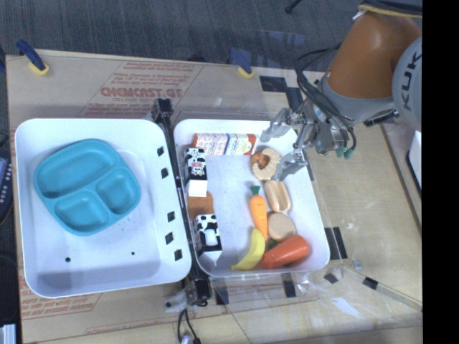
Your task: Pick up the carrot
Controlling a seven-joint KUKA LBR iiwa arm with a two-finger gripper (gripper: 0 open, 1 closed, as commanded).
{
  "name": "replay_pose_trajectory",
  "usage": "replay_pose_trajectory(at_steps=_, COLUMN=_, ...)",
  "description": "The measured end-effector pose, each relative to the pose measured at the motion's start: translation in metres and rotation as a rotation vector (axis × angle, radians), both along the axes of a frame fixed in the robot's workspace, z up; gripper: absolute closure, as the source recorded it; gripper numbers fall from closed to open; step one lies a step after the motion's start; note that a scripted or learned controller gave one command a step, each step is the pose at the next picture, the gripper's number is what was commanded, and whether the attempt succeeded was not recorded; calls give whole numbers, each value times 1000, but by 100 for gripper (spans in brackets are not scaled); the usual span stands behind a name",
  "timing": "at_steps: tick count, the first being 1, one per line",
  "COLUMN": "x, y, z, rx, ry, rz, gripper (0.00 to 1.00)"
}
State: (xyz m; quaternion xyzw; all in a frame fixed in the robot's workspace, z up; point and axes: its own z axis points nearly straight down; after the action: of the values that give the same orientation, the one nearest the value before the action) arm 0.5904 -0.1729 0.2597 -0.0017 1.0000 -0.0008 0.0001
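While I watch from the overhead cam, biggest item first: bench is brown board with red print, two yellow clamps at its back edge. Left bin holds a blue tray with three compartments, sitting toward the back left. Right bin sits just beside it, black clips along the shared wall. Arm comes in from the right, orange band up top, grey wrist below, parked over the right bin's back right corner. Gripper hangs there with fingers spread apart, one tip near the back rim, the other near the right wall, nothing between them I can see. A round brown pastry lies between and just under the tips; can't tell if either touches it. Contents of right bin: carton lying along the back wall, red-orange pepper-like piece at front right, banana touching it on the left. Carrot is mid-bin, lying lengthwise, green top pointing back, tip toward the banana, free of the gripper. Hot dog bun lies just right of the carrot; a tan round piece sits in front of the bun. Along the left wall: small blocks in a row, two cow-print, one white, one brown.
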Motion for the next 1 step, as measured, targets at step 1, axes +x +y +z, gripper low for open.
replay_pose_trajectory(at_steps=1, x=-14, y=-11, z=-167, rx=1, ry=-3, rz=156, gripper=0)
